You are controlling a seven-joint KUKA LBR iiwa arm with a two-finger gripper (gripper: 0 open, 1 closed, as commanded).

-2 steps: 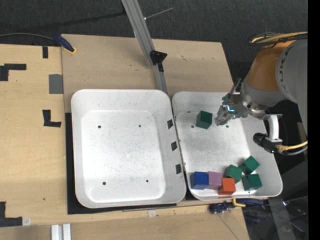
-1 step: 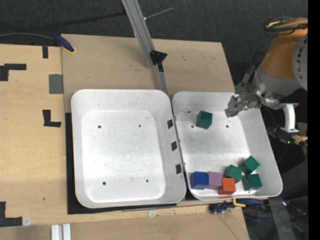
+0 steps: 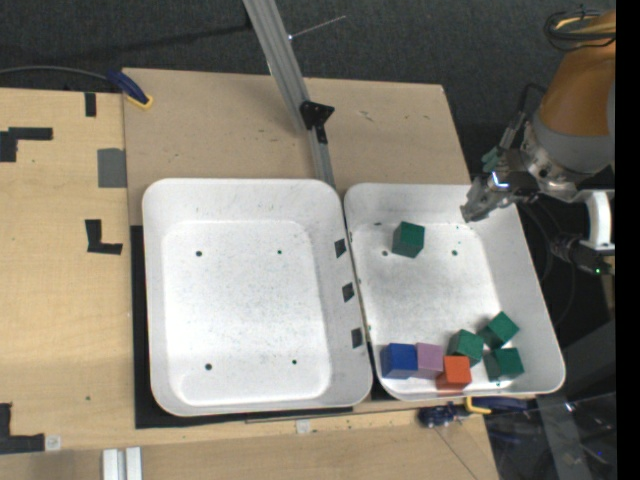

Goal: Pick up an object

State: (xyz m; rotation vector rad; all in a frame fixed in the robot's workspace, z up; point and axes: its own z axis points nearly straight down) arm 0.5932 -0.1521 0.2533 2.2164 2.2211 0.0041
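The right bin point(image 3: 520, 268) serves as the landmark. The gripper point(image 3: 478, 204) hangs over its far right corner, just above the rim; whether its fingers are parted or closed cannot be told (they read as one dark, blurred wedge), and nothing shows between them. The grey arm point(image 3: 575, 108), with its orange band, rises up and away past the bin's right edge.

Inside the right bin, a lone green cube point(image 3: 408, 238) sits near the far wall, well apart from every rim and from the other pieces, with bare white floor on all sides. The rest crowd the near right corner: a blue cube point(image 3: 400, 359) and a lilac cube point(image 3: 430, 358) side by side against the near wall, an orange cube point(image 3: 456, 371) just beside the lilac one, and three more green cubes point(image 3: 500, 343) packed close toward the right wall, some touching. The middle of the bin floor lies open between the lone cube and this cluster.

The left bin point(image 3: 150, 268) abuts the right bin's left rim, joined along that seam by small dark clips point(image 3: 348, 291).

Both bins rest on a pale wooden bench point(image 3: 220, 118) with black tape marks point(image 3: 97, 236) far left of the bins. A slanted metal rail point(image 3: 285, 48) runs down to the seam at the right bin's far left corner. Dark floor lies beyond the bench.
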